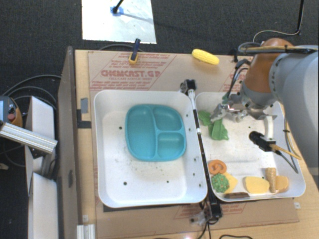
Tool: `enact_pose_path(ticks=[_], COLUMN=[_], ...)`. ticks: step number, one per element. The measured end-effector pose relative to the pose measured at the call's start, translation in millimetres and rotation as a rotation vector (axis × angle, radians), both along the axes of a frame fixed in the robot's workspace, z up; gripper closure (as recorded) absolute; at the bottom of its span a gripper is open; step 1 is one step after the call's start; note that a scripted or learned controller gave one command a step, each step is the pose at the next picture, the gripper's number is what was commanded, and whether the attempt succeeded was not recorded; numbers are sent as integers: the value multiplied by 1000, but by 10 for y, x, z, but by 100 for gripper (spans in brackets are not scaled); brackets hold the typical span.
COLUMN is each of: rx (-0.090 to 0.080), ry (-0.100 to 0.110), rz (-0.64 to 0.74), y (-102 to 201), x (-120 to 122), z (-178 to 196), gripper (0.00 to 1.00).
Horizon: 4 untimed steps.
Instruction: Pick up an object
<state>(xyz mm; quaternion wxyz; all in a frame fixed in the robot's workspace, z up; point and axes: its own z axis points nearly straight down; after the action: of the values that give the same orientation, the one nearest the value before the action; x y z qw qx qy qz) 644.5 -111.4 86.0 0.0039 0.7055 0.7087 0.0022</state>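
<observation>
Across the bench, the left bin (112, 153) bears a teal divided plate (155, 132). Right of it, the right bin (239, 148) holds a green leafy toy (215, 127) near its upper left, with the gripper (225, 110) just above it; its fingers' spread is unclear. Smaller toy foods (249, 182) cluster along the near edge.

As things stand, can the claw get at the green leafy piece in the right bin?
Probably yes. The claw hangs just above and to the right of the green leafy piece, which lies exposed on the right bin floor beside the divider, with nothing on top of it.
</observation>
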Motion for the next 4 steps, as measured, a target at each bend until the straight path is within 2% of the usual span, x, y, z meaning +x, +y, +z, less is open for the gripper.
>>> enact_pose_path(ticks=[1, 2, 3, 4], rx=[3, -1, 4, -1], ry=[9, 0, 10, -4], rz=[-3, -5, -3, 0], y=[281, -258, 76, -220], x=[-483, 70, -407, 95], z=[-10, 0, -16, 762], gripper=[0, 0, 0, 0])
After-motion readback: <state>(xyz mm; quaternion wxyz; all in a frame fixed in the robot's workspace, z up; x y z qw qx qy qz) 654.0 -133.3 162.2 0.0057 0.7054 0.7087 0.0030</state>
